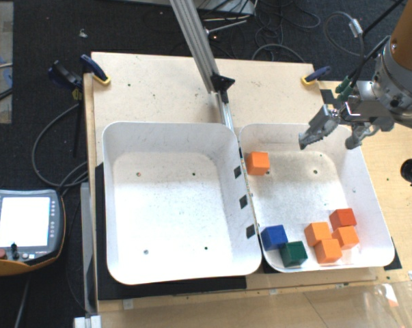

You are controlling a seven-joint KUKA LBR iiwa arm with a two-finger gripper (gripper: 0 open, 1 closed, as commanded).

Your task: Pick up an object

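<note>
The fingers (335, 134) are spread apart, one prong slanting down toward the far rim of the right bin (369, 203), the other out toward that bin's right rim, and nothing sits between them. They hang above the bin's far right corner, clear of its floor, which reads as a stance taken before a descent, not a grasp already made. Behind them the grey wrist and orange-banded arm (397, 67) lean in from the desk's right edge.

Closest to the fingers is a lone orange cube (258, 162), sitting near the bin's far left corner, just beside the wall shared with the left bin (124, 183). It stands apart from everything else, so it looks the easiest target, with free room on most sides for the prongs to straddle it.

The other blocks crowd the near right corner: a blue cube (273, 236) and a green cube (294, 253) touching each other, and an orange cluster (332, 234) of four packed tight. Packed so, they would probably leave little gap for a prong.

The desk (158, 87) carries both bins side by side.
</note>
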